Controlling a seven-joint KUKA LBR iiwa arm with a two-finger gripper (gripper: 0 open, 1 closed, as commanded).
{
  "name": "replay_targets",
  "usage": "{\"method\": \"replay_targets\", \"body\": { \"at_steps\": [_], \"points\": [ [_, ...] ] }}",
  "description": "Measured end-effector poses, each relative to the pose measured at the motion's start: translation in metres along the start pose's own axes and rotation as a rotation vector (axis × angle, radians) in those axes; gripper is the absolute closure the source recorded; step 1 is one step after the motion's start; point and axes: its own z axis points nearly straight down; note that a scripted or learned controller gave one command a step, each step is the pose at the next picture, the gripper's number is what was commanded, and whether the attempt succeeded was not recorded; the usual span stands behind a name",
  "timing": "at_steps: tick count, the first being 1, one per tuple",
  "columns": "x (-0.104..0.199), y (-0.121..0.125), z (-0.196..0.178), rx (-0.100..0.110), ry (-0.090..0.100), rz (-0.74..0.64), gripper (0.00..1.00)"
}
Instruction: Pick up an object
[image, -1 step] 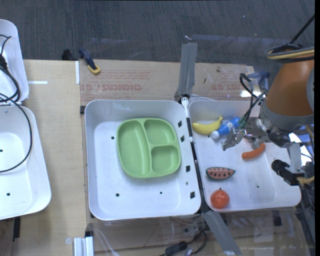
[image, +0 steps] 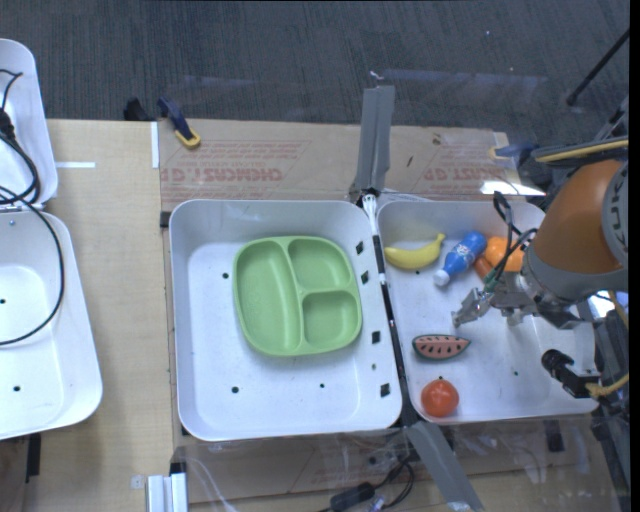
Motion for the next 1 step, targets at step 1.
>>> {"method": "replay_targets", "body": {
  "at_steps": [1],
  "points": [
    [-0.0442,0.1026,0.0055,0.051,0.005,-0.032,0.00]
  ]
}}
